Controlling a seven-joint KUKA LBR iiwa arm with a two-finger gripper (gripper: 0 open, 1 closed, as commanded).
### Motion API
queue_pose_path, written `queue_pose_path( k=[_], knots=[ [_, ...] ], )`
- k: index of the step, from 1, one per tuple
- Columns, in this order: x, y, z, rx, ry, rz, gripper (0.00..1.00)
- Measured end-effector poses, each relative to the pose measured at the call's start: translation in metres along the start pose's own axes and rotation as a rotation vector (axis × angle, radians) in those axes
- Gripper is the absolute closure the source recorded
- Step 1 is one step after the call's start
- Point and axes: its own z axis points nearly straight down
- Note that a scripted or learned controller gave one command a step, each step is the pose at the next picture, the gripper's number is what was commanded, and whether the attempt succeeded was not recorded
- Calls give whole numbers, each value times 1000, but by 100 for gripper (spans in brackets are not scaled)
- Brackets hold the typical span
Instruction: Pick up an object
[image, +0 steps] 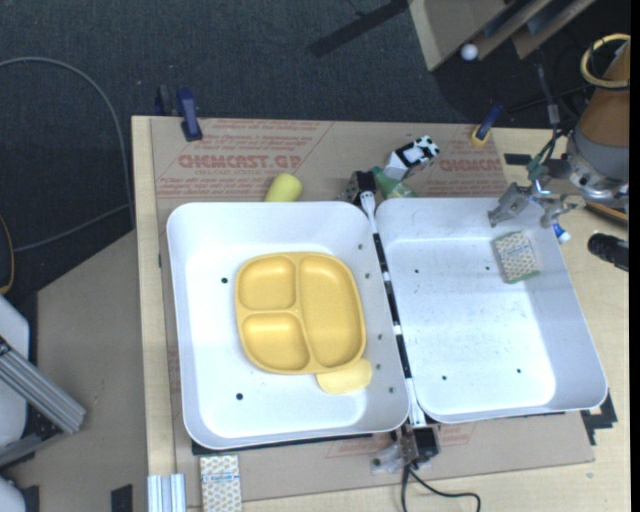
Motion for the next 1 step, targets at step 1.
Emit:
queue_pose_path(
  k=[1],
  knots=[
    [0, -79, 41, 4, 2, 1, 0]
  ],
)
